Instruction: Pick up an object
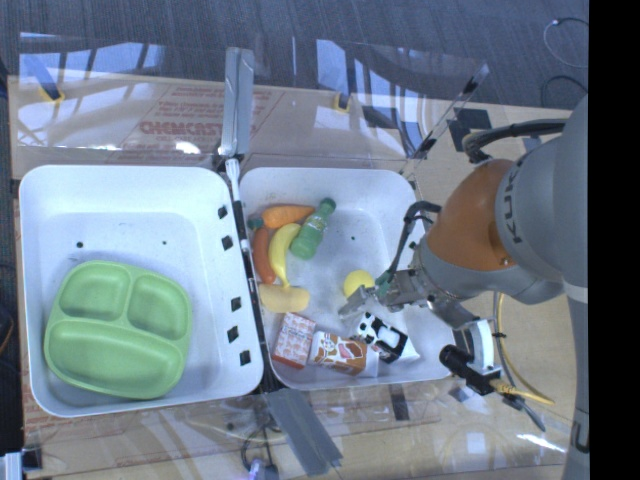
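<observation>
My tool (375, 298) hangs low in the right bin (330, 183), lower right of frame; finger state: cannot tell. Nearest pick: black-and-white toy (381, 338), just below tool, long axis running lower right. Yellow ball (357, 284) just left.

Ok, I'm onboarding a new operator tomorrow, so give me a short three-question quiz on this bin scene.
1. True or false: the green divided tray lies in the left bin.
2. Which item touches the green bottle? A) banana B) black-and-white toy C) yellow ball
3. Fill in: the gripper hovers over the ____ bin.

Key: 1 true; 2 A; 3 right.
</observation>
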Motion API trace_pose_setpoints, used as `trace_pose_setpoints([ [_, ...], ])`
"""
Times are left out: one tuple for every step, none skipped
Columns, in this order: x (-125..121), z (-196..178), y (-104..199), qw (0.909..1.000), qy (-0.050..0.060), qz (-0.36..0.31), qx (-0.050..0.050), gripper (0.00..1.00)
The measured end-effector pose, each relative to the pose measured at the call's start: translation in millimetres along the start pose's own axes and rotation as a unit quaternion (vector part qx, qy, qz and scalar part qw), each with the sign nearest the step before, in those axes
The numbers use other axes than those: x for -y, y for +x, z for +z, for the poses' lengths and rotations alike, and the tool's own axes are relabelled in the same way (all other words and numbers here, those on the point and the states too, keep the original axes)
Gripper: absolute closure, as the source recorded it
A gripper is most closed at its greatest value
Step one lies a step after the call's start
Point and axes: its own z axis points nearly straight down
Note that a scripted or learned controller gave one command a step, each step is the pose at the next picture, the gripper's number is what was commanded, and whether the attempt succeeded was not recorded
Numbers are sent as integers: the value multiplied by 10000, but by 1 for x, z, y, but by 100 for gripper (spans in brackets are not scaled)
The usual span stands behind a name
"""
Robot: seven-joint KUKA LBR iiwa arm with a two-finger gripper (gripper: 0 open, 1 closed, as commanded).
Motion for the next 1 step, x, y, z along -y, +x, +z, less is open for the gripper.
trace_pose_setpoints([
  [-72,20,29,9991,-16,423,22,0],
])
